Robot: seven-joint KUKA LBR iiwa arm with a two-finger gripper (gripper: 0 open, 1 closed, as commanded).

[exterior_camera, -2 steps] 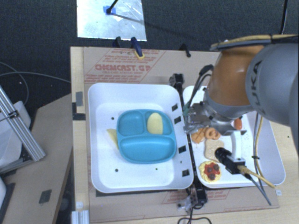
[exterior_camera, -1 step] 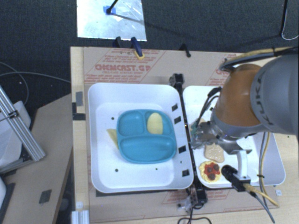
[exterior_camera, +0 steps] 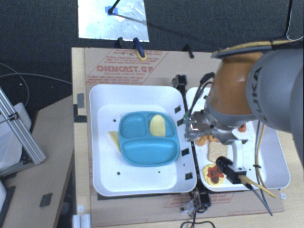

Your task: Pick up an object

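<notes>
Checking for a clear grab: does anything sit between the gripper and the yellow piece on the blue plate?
Nothing visible covers the yellow piece; between it and the gripper stand just the bins' adjoining walls.

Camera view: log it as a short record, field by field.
left bin: holds a blue divided plate
plate contents: yellow oval lump in the upper right compartment
beside plate: pale yellow piece at its left edge
right bin: bread slice, yellow disc with red topping
end effector: above the right bin's left side, close to the bread slice
</notes>
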